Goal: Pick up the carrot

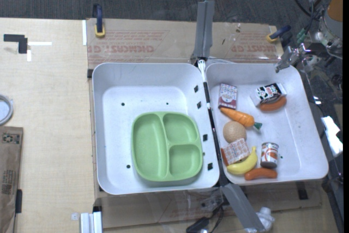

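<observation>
The carrot [238, 115], orange with a small green top at its right end, lies in the upper middle of the right bin [305, 133], pointing up-left. It rests between a red and white box [228, 96] and a beige ball [234, 131]. My gripper [284, 60] hangs over the bin's far right corner, well up and to the right of the carrot, with nothing visibly held. The arm [332, 24] comes in from the top right.
Also in the right bin are a black and white carton [269, 93] on a red-orange piece, a banana [243, 163], a small can [269, 154], a packet [235, 150] and an orange sausage-like piece [260, 173]. The left bin [109, 117] holds a green divided plate [166, 145].
</observation>
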You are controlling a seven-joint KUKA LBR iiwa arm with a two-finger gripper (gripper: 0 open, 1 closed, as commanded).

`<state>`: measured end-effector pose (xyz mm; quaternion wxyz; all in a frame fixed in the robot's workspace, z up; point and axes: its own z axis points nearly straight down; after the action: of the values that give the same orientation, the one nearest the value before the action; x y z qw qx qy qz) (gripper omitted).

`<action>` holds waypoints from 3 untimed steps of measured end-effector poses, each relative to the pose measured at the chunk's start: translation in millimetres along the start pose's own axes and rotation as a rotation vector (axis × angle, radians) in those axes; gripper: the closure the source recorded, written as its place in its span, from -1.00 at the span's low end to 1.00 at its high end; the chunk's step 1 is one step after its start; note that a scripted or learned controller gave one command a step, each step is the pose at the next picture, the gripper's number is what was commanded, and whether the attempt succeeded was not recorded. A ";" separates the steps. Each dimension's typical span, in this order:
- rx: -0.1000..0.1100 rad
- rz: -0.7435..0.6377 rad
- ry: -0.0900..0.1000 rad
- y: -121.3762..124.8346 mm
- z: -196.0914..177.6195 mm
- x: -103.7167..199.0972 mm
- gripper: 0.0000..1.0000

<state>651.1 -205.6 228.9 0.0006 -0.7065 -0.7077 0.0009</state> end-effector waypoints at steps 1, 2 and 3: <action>0.001 -0.038 0.000 -47.6 84.8 40.5 -1.00; -0.002 -0.169 0.000 -95.3 137.0 97.9 -1.00; 0.000 -0.165 0.000 -95.8 128.6 96.8 1.00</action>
<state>554.8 -109.0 100.5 0.0006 -0.6459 -0.7634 0.0006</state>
